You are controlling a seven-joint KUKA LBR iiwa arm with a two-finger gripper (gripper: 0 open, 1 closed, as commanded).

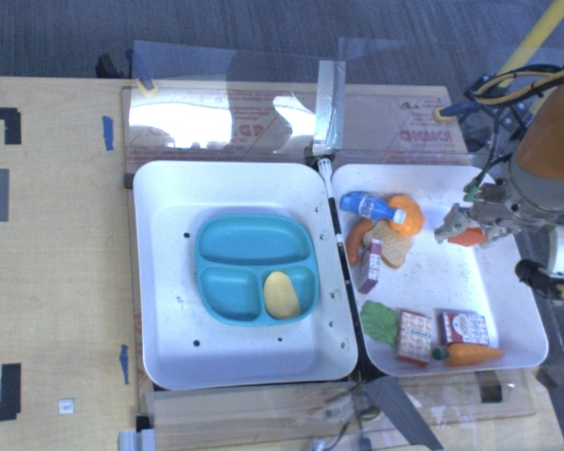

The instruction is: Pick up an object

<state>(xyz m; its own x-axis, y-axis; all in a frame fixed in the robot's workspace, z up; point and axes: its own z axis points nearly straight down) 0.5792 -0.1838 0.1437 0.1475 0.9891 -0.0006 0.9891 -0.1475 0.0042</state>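
My gripper [468, 229] hangs over the right side of the right bin [508, 294], with a small red-orange object [467, 239] between its fingers; it looks shut on it. Whether that object is lifted off the bin floor I cannot tell. Further left in this bin lie a blue bottle [367, 205], an orange ball [408, 214], a brown sausage [355, 241], a slice of bread [393, 248] and a purple packet [372, 264]. Along the front lie a green leafy piece [379, 322], a small carton [415, 335], a red box [462, 327] and a carrot [472, 353].
The left bin [164, 280] holds a teal divided tray [254, 252] with a yellow oval item [281, 295] in its front right compartment. A clear plastic wall [226, 101] stands behind the bins. The arm and its cables [508, 87] crowd the right edge.
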